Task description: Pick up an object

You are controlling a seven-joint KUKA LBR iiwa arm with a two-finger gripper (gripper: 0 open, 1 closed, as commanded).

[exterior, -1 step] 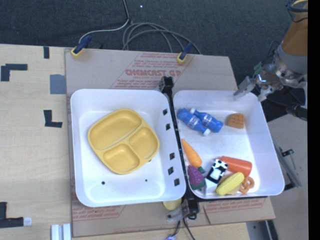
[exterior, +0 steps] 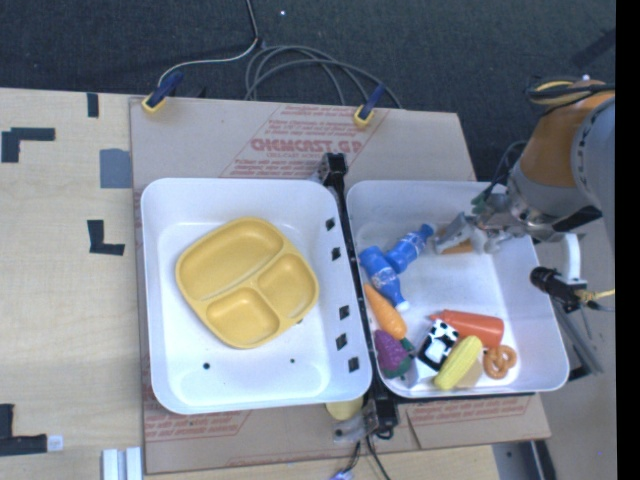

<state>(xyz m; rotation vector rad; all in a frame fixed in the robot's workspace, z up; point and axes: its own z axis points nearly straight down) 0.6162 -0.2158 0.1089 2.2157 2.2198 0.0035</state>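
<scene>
Nothing gripped that I can tell yet: my claw hovers far in the right bin, needing descent onto the bottle.

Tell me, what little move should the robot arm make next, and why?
Probably lower the gripper slightly toward the blue plastic bottle. It hovers in the right white bin near the bottle, nothing shows between it, and the other toys lie farther away.

Grey arm; orange band above wrist; black cable alongside
</scene>
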